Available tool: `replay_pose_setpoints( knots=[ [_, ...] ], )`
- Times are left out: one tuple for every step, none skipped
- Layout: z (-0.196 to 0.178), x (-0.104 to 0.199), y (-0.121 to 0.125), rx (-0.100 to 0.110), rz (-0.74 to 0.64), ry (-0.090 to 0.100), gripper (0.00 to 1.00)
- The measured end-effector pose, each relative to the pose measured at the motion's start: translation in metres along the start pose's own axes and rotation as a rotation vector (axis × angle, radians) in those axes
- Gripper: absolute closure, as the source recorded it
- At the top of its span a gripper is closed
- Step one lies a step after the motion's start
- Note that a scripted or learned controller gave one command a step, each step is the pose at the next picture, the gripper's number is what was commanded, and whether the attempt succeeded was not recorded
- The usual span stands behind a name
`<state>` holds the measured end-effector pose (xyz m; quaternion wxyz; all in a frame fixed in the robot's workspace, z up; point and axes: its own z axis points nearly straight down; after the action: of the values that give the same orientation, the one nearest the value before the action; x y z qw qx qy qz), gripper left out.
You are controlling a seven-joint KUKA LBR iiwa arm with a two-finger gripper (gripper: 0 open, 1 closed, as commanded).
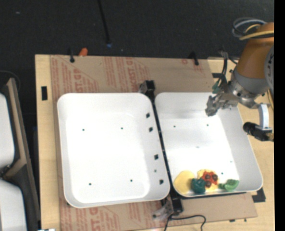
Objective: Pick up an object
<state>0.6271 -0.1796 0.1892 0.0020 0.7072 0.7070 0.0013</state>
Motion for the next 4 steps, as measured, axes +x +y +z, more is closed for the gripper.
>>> replay_pose_setpoints(
  knots=[
    [-0.053, -0.001, 0.001, -0.001, 0.0, 0.0, 1.0],
    [-0.046, 0.043, -0.009, 0.004, -0.003, 0.001, 1.0],
    [-0.058, 0.095, -0.016, 0.003, -0.004, 0.002, 1.0],
    [-0.047, 0.143, -0.023, 0.004, -0.003, 0.002, 1.0]
  ],
)
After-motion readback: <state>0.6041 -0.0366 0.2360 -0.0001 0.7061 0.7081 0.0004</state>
